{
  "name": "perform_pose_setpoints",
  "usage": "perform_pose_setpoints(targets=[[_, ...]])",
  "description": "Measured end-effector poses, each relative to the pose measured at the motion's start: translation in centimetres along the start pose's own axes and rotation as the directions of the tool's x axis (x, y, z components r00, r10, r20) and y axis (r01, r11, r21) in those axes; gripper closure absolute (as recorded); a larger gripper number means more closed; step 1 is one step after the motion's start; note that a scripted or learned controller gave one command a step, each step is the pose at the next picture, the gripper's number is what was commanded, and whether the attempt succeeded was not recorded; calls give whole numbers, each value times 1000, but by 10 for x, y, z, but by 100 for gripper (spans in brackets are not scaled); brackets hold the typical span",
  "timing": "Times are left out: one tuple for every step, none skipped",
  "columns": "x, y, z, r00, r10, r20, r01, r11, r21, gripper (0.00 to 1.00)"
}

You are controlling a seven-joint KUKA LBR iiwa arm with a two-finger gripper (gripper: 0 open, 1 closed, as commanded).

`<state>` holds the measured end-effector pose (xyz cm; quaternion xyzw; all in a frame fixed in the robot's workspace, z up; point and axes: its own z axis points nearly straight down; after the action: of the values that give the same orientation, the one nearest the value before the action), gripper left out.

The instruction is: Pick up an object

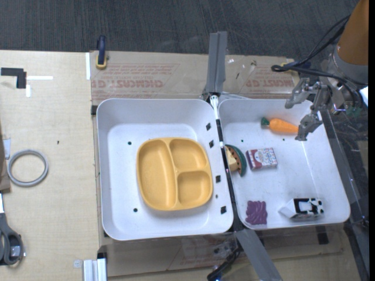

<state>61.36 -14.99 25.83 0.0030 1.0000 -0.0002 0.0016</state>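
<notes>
Flanking two white bins (pixel 105 174), pale wooden bench (pixel 47 98) meets dark carpet (pixel 146 10).

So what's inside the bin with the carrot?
The right bin holds a toy carrot, a small red box, a purple piece, a black-and-white carton and a toy half hidden at the divider.

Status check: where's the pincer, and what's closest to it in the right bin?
Pincer open, above right bin's far right corner, holding nothing. Toy carrot nearest, just left of the fingertips. Nothing between them; small red carton lies farther down.
</notes>
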Motion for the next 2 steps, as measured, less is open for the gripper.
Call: perform_pose_setpoints(targets=[[28, -46, 166, 1000, -6, 1, 6, 1000, 1, 0], [-40, -1, 170, 989, 148, -23, -148, 989, 2, 0]])
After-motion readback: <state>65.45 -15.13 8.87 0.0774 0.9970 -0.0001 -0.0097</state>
